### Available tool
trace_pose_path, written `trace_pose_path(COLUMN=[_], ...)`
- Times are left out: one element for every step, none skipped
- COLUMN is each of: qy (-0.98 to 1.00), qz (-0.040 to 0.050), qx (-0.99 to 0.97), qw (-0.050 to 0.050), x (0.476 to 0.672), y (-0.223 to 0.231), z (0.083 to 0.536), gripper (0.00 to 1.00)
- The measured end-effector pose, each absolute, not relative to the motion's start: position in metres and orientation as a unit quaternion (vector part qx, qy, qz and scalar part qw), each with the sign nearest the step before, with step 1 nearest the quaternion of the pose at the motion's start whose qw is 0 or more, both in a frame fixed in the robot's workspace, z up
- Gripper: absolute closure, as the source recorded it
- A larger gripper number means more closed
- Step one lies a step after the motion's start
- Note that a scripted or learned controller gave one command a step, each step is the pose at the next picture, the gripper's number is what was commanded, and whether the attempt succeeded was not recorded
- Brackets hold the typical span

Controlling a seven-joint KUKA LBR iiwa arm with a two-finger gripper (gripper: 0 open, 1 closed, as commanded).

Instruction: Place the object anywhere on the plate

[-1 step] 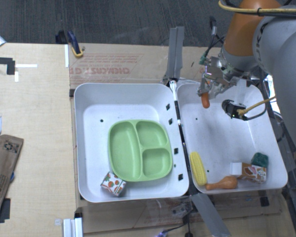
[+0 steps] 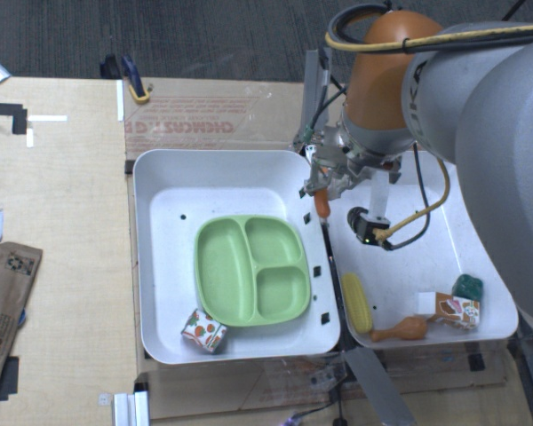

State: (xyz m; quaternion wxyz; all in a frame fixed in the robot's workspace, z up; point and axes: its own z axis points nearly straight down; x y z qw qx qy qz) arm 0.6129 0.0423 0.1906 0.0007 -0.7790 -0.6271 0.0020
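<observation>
Gripper (image 2: 322, 191) over the seam between both bins | jaws pinched narrow on a small orange carrot (image 2: 322, 206) hanging just below them | green plate (image 2: 251, 269) down-left of jaws, in left bin (image 2: 160, 185) | yellow corn (image 2: 356, 303) well below jaws, in right bin (image 2: 480, 247) | printed carton (image 2: 203, 332) beside plate's lower-left corner.

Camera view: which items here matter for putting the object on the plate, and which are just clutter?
Job:
- green plate, left bin
- pincer, above the bins' shared wall
- small orange object at its tip; grip unclear

Lying about:
- printed carton, left bin
- corn cob, right bin
- orange toy
- carton
- dark green piece
</observation>
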Motion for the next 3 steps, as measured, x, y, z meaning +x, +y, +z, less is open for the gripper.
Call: trace_pose_path(qy=[-0.627, -0.626, -0.661], qz=[0.0019, 0.003, 0.0022], qx=[-0.779, -0.78, -0.75], qw=[0.001, 0.001, 0.001], x=[0.613, 0.613, 0.584], y=[0.042, 0.041, 0.095], z=[0.191, 0.199, 0.19], gripper=[0.0, 1.0, 1.0])
